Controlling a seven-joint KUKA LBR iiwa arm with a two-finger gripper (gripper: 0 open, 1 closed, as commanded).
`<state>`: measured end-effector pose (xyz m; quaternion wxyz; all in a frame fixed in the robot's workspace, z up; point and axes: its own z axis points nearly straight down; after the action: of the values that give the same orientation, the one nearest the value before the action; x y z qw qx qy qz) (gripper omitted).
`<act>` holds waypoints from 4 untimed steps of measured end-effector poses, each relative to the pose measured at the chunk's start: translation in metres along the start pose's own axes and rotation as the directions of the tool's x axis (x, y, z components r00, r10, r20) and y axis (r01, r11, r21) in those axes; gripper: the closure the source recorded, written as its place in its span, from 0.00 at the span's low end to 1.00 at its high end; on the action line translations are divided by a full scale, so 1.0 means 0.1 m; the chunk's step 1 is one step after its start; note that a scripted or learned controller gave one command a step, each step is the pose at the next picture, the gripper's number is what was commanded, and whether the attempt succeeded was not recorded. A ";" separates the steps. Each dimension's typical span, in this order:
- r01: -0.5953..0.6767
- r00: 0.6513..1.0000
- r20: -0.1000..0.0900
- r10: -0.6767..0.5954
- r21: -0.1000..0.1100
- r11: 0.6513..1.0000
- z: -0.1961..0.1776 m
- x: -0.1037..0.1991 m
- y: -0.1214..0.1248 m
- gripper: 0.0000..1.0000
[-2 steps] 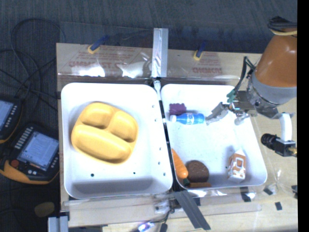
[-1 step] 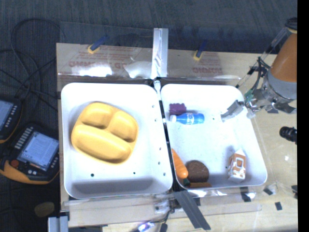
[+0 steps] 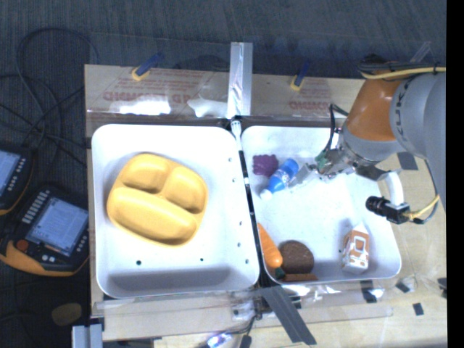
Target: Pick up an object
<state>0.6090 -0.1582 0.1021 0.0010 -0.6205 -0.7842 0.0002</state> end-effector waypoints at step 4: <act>0.029 1.000 0.001 -0.029 -0.001 1.000 -0.54 0.42 -0.17 0.00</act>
<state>0.5826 -0.1209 0.1559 0.0004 -0.6090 -0.7932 0.0001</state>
